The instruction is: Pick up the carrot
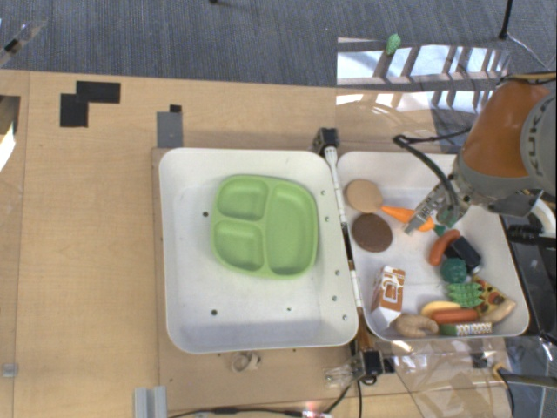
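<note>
Covering the carrot's (402, 214) right end, gripper (426, 217) fingers blurred.

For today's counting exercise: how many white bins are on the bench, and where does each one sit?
2. The left bin holds a green divided plate. The right bin beside it holds the toy food, including the carrot, with the gripper over it.

Wooden bench (87, 277), two white bins (187, 320) side by side
</note>
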Controlling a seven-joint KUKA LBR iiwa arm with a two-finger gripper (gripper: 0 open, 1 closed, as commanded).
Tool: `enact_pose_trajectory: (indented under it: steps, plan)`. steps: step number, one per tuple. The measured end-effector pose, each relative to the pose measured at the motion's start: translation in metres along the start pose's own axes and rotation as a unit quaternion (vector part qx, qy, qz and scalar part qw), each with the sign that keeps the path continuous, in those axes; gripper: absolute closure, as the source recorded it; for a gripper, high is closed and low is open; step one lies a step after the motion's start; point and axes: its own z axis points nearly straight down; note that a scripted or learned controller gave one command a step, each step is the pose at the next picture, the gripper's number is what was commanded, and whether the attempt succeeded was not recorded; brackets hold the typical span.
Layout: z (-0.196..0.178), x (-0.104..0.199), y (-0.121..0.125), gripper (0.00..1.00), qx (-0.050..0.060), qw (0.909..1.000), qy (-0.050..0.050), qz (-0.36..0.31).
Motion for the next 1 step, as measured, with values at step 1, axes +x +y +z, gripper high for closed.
enact_pose_trajectory:
  steps: [1]
  plan:
    - [-0.0853,0.0477,0.0556,1.0,0.004,0.9864,0.006,0.164]
